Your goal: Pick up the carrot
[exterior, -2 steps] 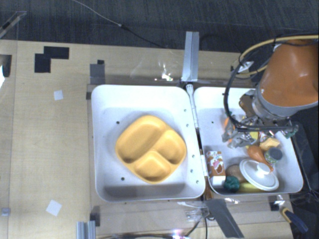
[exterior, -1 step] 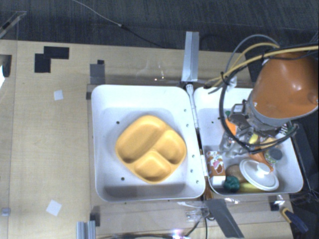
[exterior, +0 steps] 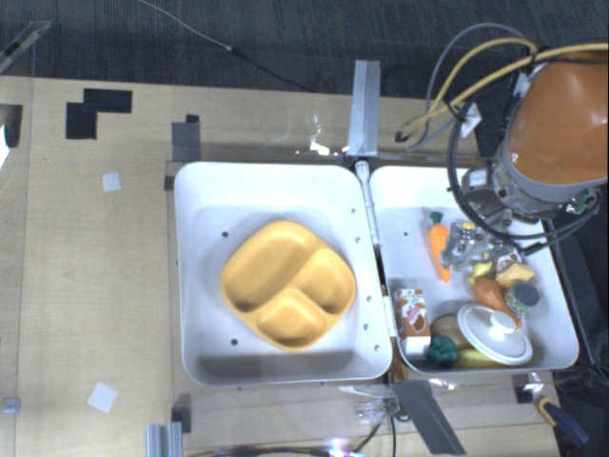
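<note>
Orange band on arm (exterior: 561,122): nearest the camera, bulking over the upper right corner of the right bin (exterior: 400,188), hoses looping above it.

Gripper (exterior: 469,244): metallic cluster low in the right bin, just right of the carrot. How far it stands open cannot be told; nothing is seen between its parts.

Carrot (exterior: 438,248): small, orange with a green top, lying lengthwise near the right bin's left-centre floor, top toward the far wall. Apart from the dividing rim, just beside the gripper.

Other contents, right bin: white bowl (exterior: 495,331) at the near side; small printed carton (exterior: 411,312) by the left wall; green item (exterior: 441,350) at the near-left corner; further orange and yellow food pieces (exterior: 497,284) crowded right of the carrot.

Left bin (exterior: 190,255): holds a yellow divided plate (exterior: 288,282), centred.

Risks, as judged: a descent set slightly right lands on the neighbouring orange piece rather than the carrot; a narrow round body may roll or slip from a closing grip; hoses may hide the contact.

Room: bare floor lies left of and beyond the carrot, toward the dividing rim; the right and near sides are crowded. Wooden surface (exterior: 86,303) beyond the bins is open.
</note>
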`<state>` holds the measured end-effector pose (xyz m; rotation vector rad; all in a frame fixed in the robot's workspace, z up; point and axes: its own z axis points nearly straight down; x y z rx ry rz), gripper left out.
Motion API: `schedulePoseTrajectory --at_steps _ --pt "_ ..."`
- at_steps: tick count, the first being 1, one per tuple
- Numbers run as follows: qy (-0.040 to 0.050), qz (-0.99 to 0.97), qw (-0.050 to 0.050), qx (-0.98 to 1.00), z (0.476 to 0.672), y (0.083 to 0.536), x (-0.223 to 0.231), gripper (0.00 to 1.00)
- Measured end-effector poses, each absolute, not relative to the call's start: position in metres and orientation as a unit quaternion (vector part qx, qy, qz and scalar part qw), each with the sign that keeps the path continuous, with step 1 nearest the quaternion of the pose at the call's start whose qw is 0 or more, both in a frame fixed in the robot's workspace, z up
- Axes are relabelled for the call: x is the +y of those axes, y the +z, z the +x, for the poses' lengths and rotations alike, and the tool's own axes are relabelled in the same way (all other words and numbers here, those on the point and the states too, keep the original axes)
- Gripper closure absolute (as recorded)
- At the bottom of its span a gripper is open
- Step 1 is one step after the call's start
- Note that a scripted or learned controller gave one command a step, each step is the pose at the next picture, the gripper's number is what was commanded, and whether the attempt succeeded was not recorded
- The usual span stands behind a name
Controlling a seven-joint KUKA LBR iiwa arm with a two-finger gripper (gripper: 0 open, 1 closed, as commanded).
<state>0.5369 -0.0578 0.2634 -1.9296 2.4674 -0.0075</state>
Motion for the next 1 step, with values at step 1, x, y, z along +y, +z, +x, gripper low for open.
schedulePoseTrajectory --at_steps 1 --pt "0.0005 -0.382 0.004 0.924 0.5957 0.1921 -0.0120 1.00"
